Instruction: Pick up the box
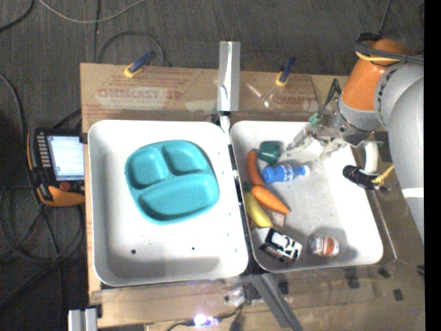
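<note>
As the camera looks down on the bench at a slant, the scene reads as follows.

Bench (138, 88): brown board carrying two shallow white bins side by side, with a clamp at its 11 o'clock and another at its 1 o'clock edge.

Left bin (110, 254): holds a teal divided tray (172, 180) lying flat near its centre.

Right bin (344, 212): holds the loose objects listed below.

Box (281, 245): small black-and-white carton lying tilted at 7 o'clock in the right bin, just beside the yellow banana's lower end.

Gripper (315, 142): over the right bin at its 12 o'clock, fingers spread apart with nothing between them, well apart from the box.

Arm (406, 129): grey with an orange band (365, 88) above the wrist, reaching in from 3 o'clock.

Bottle (284, 173): blue, lying on its side just at 8 o'clock of the gripper.

Green block (270, 150): at 11 o'clock of the bottle, touching it or nearly so.

Carrots: one orange-red (254, 167) along the bin's 9 o'clock wall, one orange (270, 198) below the bottle.

Banana (257, 214): yellow, beside the lower carrot.

Can (324, 245): lying at 5 o'clock in the right bin, near the box.

Handheld pendant (58, 164): at 9 o'clock, outside the left bin.
</note>
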### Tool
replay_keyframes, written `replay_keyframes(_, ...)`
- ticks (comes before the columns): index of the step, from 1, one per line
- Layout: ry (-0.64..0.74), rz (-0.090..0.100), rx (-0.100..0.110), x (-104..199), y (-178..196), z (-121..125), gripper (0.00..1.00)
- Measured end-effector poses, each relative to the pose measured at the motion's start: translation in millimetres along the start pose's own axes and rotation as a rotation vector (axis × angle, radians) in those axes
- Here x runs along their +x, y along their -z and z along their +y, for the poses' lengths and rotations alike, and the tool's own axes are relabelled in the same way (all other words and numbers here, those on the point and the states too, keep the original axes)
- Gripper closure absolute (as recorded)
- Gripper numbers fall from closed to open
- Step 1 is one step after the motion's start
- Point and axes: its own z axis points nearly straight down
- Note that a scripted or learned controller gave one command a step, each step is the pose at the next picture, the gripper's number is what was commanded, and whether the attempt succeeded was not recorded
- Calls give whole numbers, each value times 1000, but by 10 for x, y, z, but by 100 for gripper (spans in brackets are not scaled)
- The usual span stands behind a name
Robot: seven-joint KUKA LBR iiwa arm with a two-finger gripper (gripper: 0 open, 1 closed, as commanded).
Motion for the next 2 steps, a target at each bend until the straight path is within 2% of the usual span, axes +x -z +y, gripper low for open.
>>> replay_keyframes(1, -28, 5, 14, 1, 1, 77, 0)
replay_keyframes(2, -45, 3, 9, 20, -2, 77, 0)
